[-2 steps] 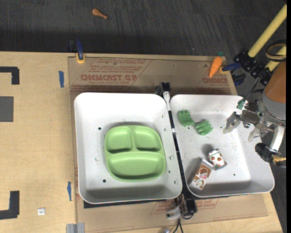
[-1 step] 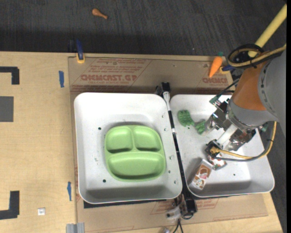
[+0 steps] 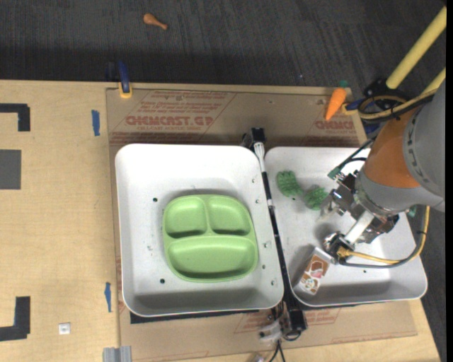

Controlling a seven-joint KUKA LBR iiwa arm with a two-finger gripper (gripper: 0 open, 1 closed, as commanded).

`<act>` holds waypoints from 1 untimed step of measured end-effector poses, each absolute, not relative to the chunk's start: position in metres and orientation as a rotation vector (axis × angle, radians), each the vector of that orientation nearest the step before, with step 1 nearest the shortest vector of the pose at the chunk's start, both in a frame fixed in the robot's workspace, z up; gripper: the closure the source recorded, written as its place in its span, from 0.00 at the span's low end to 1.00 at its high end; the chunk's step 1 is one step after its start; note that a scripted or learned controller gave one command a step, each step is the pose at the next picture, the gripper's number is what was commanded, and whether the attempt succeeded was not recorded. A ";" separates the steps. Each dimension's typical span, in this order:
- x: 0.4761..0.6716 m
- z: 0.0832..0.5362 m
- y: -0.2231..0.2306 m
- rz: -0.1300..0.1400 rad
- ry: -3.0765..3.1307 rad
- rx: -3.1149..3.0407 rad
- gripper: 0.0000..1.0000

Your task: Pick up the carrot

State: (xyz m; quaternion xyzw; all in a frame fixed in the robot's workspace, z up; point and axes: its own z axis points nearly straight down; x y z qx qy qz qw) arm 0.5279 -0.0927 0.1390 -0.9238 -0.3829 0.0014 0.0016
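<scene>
The carrot (image 3: 335, 104), orange with a green top, lies on the cardboard just behind the right bin's (image 3: 403, 286) far rim, outside the bin. My gripper (image 3: 335, 199) is low over the middle of the right bin, well in front of the carrot and close to a green toy piece (image 3: 316, 196). The wrist and orange band hide its fingers, and nothing shows between them.
A second green piece (image 3: 287, 182) lies at the right bin's far left, and a small printed packet (image 3: 314, 273) at its near left. A green divided plate (image 3: 209, 236) sits in the left bin (image 3: 134, 212). A small orange thing (image 3: 154, 21) lies on the dark floor.
</scene>
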 end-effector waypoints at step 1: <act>0.529 0.149 -0.093 0.003 -1.201 -2.900 1.00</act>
